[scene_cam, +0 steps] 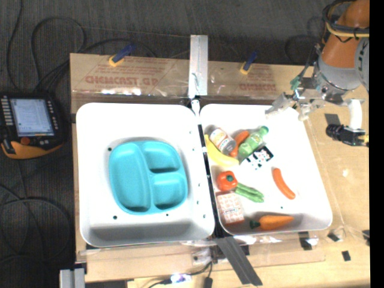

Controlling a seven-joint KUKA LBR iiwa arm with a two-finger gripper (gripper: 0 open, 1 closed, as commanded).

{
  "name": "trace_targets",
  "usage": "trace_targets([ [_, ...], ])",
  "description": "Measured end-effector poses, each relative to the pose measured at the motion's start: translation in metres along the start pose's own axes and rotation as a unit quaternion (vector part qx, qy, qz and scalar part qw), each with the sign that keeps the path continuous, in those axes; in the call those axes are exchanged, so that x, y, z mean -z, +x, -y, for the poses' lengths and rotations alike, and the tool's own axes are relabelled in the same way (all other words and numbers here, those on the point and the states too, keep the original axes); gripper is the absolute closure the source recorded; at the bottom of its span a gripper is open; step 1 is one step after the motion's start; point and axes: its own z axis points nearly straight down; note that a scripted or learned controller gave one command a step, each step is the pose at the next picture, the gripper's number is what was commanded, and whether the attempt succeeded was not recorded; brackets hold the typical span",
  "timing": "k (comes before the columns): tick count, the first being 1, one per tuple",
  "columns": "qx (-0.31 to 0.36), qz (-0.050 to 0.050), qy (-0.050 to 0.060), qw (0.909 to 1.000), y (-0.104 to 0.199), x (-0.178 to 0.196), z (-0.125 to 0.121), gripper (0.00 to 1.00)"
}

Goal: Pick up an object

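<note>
Firstly, leave alone the one tray (147, 176) in the left bin (90, 161). Target the lone chili (284, 183) lying apart in the right bin (318, 185); straddle its narrow width. Two bins, one banana (217, 156), one tomato (226, 180), one carrot (273, 222). Gripper (292, 108) over far corner, fingers spread, holding nothing.

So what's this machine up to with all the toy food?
A robot arm's gripper hangs over the far right corner of the right bin, with nothing seen in it. That bin holds toy food: a carrot, a sausage, a tomato, a green bottle. The left bin holds a blue tray.
</note>
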Motion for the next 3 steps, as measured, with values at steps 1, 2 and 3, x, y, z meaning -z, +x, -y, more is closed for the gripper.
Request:
trace_targets([
  [1,0.073,0.0,-0.001,0.9973,0.042,-0.123,0.025,0.0],
  [2,0.131,0.005,-0.005,0.9913,0.076,-0.126,0.009,0.0],
  [3,0.131,0.004,-0.007,0.9914,0.077,-0.116,0.008,1.0],
])
